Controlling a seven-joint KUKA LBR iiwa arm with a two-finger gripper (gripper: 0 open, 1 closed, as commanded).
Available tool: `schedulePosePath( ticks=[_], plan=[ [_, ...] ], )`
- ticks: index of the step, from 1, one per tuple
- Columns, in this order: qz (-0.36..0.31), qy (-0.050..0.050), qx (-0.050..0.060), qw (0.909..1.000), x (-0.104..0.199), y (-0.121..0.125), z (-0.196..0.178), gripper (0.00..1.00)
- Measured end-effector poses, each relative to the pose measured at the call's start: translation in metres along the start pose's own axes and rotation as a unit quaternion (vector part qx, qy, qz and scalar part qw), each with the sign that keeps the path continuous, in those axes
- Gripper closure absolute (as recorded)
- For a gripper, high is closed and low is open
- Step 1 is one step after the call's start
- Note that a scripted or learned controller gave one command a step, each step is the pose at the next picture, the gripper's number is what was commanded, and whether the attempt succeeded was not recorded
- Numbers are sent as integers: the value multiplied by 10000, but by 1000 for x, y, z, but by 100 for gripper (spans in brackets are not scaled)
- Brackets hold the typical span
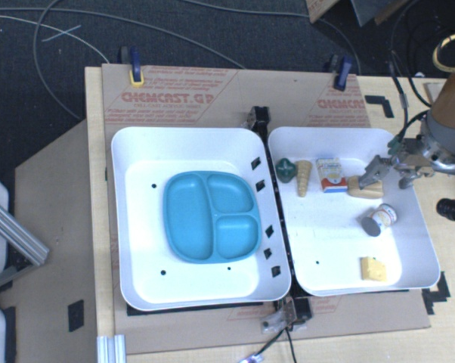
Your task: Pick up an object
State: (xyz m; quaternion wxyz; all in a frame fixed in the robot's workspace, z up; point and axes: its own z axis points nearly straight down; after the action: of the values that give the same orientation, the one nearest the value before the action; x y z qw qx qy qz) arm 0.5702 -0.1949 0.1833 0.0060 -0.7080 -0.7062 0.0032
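The right bin (409, 278) holds several small things: a dark green piece (286, 170), a tan cone (302, 178), a red and white box (332, 175), a tan block (364, 189), a grey cylinder (379, 220) lying on its side and a yellow wedge (373, 269). My gripper (388, 177) hangs over the bin's upper right part, open, with nothing between its fingers. One fingertip (371, 175) sits just above the tan block's right end. The other points down toward the bin floor, above the grey cylinder.
A blue divided plate (211, 216) lies in the left bin (137, 172). Clamps (136, 65) hold the board at the back edge, and the divider (269, 195) between the bins carries black clips. Cables run across the floor behind.
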Motion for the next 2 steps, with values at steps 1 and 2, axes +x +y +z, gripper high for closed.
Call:
schedulePosePath(
  ticks=[1, 2],
  plan=[
    [-15, -15, -60, 10000, 0, 3, -6, 0],
    [-16, -3, -27, 10000, 7, 1, 55, 0]
  ],
)
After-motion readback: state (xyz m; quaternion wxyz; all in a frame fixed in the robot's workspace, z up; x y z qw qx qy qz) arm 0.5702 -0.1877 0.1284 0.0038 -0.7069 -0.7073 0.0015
